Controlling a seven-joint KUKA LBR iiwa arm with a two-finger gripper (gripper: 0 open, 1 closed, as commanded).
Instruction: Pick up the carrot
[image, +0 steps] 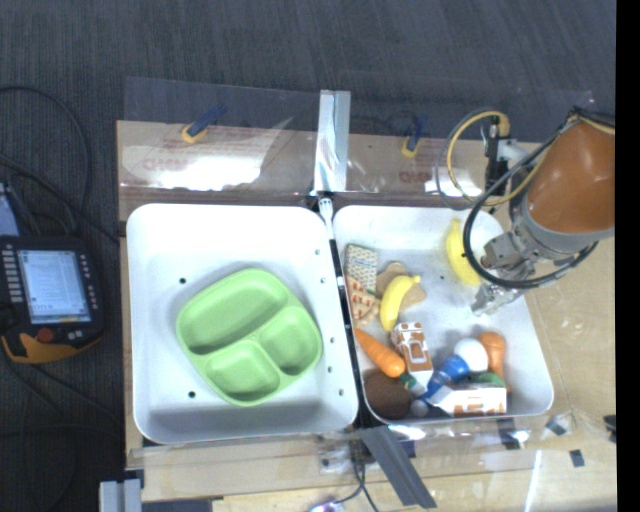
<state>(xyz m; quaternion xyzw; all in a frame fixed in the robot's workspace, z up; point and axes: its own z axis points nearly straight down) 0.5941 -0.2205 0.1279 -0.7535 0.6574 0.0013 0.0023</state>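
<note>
Camera view: the smooth orange tapered carrot (380, 352) lies against the left wall of the right shallow white bin (530, 345), beside a yellow banana (397, 297). The grey two-finger gripper (488, 298) hovers near that bin's right edge; its state cannot be told. A green sectioned plate (250, 335) sits mid-left bin (160, 300).

Carrot (381, 352) hemmed by banana (397, 298), box (412, 346).

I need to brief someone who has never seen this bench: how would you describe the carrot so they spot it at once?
Look at the right white bin, the one crowded with toy food. Along its left wall, below the yellow banana, lies the carrot, slanting down to the right. It is the tapered orange piece, next to a small carton and above a dark brown round item.
</note>
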